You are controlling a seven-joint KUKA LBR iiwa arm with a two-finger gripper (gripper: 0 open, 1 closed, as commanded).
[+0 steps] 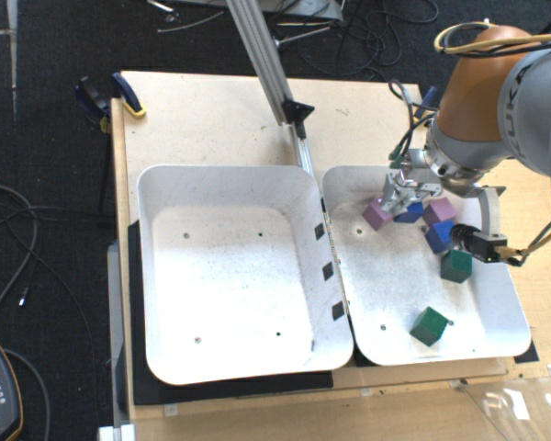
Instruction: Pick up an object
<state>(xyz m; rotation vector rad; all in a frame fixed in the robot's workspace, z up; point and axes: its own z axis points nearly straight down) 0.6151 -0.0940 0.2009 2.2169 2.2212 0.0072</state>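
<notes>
Hovering gripper in right bin, purple block just beside, grip state unclear

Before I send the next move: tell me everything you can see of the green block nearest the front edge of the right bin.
The green block is a small cube with a matte, foam-like look, mid green on top and darker on its shaded sides. It rests on the floor of the right bin, turned at an angle to the bin's walls, near the front rim. Nothing touches it: it lies apart from the other blocks, and the gripper is farther back, among the purple and blue ones.
</notes>
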